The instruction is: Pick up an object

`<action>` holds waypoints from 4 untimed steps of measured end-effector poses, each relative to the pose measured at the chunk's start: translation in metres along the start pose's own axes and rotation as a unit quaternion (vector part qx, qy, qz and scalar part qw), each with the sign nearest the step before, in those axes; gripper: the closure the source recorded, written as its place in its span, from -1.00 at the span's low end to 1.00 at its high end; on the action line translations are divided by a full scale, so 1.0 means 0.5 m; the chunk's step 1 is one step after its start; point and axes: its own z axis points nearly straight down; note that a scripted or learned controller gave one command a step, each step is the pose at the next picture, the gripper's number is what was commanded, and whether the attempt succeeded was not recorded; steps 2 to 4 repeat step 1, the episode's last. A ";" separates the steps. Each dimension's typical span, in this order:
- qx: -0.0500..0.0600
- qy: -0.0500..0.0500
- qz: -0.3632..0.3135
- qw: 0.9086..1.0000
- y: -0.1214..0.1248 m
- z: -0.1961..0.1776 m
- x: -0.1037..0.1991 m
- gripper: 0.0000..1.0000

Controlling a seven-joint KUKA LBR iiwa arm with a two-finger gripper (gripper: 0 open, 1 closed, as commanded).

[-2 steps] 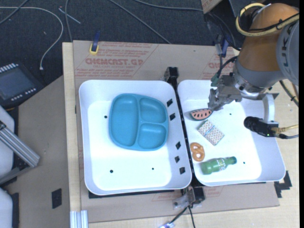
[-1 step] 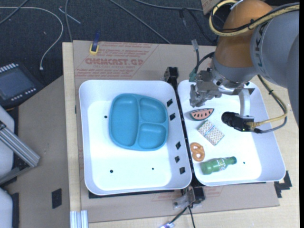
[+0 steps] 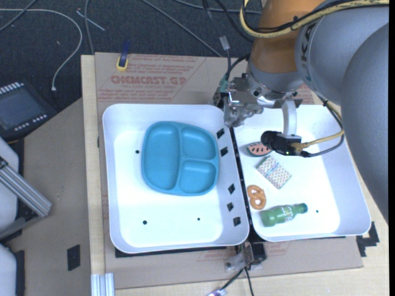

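Overhead, the tool (image 3: pixel 245 106) hung at the right bin's (image 3: pixel 345 224) 11 o'clock corner; its state could not be told. A glossy green bottle (image 3: pixel 282 213), pretzel (image 3: pixel 256 195), checkered packet (image 3: pixel 274 171) and watermelon slice (image 3: pixel 258 148) lay inside. A smooth blue divided plate (image 3: pixel 180 158) occupied the left bin (image 3: pixel 120 184).

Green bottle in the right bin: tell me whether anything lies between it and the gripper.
Yes. The gripper sits at the right bin's far left corner, the green bottle near its front edge. Between them lie a watermelon slice, a patterned packet and a pretzel.
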 end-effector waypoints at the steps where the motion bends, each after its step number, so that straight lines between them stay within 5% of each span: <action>1: 0.000 0.000 0.001 1.000 0.068 0.004 0.065 1.00; 4: 0.000 0.000 0.001 1.000 0.068 0.004 0.065 1.00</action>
